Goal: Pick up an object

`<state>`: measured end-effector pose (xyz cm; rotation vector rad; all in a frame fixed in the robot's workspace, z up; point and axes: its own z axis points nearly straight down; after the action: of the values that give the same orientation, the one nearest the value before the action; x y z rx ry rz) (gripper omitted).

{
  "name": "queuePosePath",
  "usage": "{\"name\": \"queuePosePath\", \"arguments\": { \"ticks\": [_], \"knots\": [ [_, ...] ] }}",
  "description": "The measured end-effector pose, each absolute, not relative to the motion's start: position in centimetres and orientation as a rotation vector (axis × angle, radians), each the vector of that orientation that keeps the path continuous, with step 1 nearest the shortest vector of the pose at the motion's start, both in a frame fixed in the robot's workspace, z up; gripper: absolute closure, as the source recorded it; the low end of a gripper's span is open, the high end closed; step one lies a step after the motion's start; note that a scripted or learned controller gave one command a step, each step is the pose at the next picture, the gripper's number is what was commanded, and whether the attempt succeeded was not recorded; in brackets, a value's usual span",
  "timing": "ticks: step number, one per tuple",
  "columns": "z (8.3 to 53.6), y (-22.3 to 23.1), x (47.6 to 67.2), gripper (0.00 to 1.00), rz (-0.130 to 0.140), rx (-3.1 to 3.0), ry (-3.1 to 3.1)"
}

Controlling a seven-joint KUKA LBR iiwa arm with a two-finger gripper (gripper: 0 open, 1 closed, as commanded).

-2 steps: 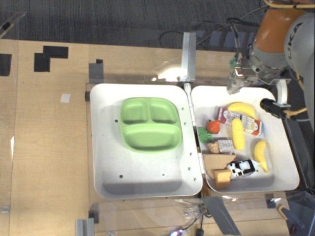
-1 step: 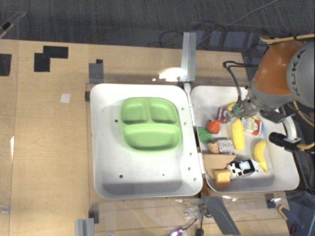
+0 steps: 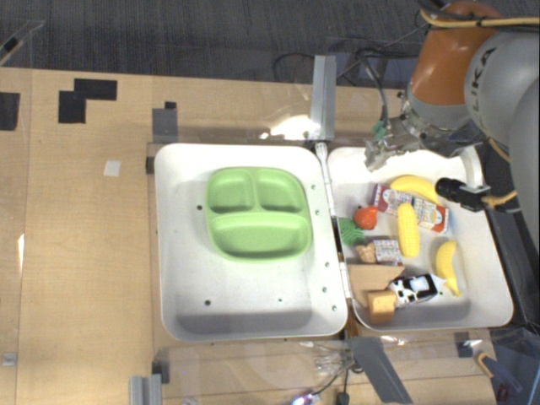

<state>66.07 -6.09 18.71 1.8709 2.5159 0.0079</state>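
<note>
1. Yellow fruit is seen crowding the right bin [image 3: 494, 306]: a banana [image 3: 415, 187] at about twelve o'clock of the pile, a corn cob [image 3: 407, 229] at the centre, a smaller banana [image 3: 446, 265] at four o'clock.
2. A red tomato [image 3: 365, 218] is found at nine o'clock, a black-and-white cow toy [image 3: 415, 288] at six, touching a tan block [image 3: 380, 304].
3. The gripper [image 3: 386, 145] is poised over the bin's eleven o'clock corner, above bare white floor; whether its tips are apart or together cannot be told, and nothing is seen clamped.
4. A target should be chosen with free flanks: the small banana is judged best, being apart from its neighbours.
5. The corn cob is better avoided, since a carton [image 3: 426, 212] lies under it.
6. The descent should be centred across the short width, clear of the bin wall.
7. The green tray [image 3: 253, 212] in the left bin [image 3: 181, 251] is left alone.
</note>
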Motion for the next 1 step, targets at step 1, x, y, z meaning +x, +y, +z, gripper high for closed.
{"name": "queuePosePath", "arguments": {
  "ticks": [1],
  "knots": [
    [23.19, -7.73, 64.45, 1.00, 0.006, 1.773, 2.585]
  ]
}}
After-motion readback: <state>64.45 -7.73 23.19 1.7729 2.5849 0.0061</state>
